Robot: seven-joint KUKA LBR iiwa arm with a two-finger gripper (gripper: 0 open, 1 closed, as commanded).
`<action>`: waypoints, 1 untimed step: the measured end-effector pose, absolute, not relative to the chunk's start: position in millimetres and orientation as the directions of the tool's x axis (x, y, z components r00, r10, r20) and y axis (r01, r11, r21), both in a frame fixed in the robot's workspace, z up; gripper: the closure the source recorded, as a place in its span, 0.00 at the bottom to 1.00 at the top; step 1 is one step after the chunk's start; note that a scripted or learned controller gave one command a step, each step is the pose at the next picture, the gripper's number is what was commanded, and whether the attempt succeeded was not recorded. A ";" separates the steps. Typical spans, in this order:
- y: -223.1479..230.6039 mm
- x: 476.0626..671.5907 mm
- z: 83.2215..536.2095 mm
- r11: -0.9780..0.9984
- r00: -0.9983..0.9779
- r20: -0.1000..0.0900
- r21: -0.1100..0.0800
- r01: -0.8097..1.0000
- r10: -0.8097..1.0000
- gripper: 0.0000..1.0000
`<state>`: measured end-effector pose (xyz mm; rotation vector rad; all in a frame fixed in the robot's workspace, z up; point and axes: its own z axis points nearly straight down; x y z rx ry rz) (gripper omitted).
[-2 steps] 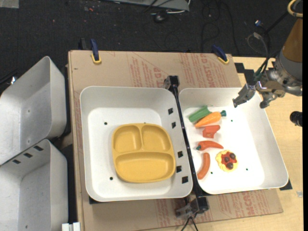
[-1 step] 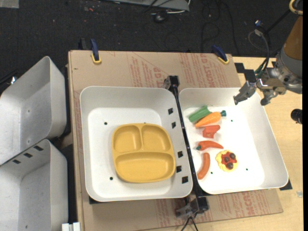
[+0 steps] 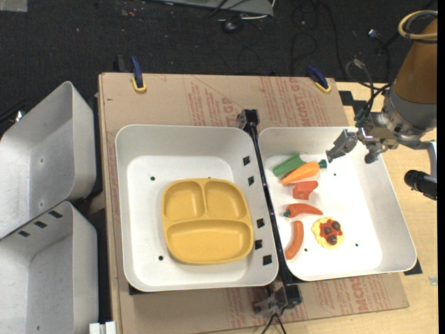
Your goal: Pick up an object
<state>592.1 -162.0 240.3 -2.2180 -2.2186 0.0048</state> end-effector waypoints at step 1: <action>-162.4 592.8 196.8 -0.001 0.001 0.001 -0.005 1.000 1.000 0.00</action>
